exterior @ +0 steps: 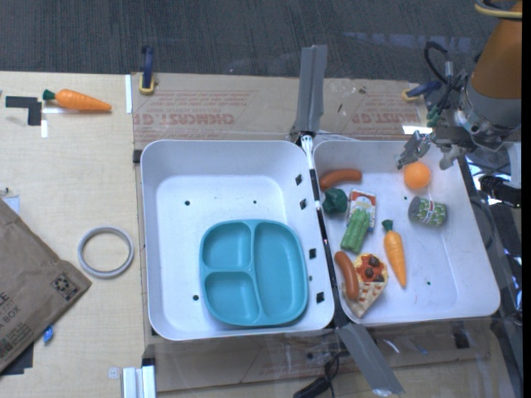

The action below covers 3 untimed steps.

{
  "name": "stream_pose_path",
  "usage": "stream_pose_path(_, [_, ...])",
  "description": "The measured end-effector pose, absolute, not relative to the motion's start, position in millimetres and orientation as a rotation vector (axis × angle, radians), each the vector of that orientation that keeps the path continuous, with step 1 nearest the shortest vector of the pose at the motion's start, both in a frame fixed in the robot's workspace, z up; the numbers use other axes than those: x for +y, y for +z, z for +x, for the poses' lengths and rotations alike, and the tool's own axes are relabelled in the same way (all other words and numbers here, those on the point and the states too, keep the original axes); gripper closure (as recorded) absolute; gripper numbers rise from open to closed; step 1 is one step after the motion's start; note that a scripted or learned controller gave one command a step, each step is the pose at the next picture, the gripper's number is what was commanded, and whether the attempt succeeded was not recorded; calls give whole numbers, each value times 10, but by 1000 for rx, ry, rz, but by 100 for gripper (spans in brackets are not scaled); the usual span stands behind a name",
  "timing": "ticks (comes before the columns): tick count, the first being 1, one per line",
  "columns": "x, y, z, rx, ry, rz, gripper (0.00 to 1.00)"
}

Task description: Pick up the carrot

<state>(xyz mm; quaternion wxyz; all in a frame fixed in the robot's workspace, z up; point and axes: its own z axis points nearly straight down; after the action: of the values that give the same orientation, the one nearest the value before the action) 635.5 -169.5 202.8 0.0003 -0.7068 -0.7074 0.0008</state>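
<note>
Cardboard and pale wood make up the surface around the two white bins. My target, the carrot (395, 257), lies in the right bin (465, 305) near its middle, leaf end toward 12 o'clock and tip toward 6, tilted slightly to 5. The end effector (427, 149) hovers at the bin's far edge, just above an orange ball (416, 176); whether it is released or clenched I cannot tell. From it the carrot lies toward 7 o'clock, past the ball. I judge I'd need to travel along that line and grip across the carrot's width. A second carrot (76, 100) sits outside, far left.
</note>
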Motion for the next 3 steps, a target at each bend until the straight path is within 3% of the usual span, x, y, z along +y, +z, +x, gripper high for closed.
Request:
stream_pose_path(1, [-1122,1508,5893,-2414,3,-2009,0])
stream_pose_path(2, [-1086,989,5290,-2406,3,-2016,0])
stream_pose_path(3, [-1098,1076,5292,-2402,4,-2021,100])
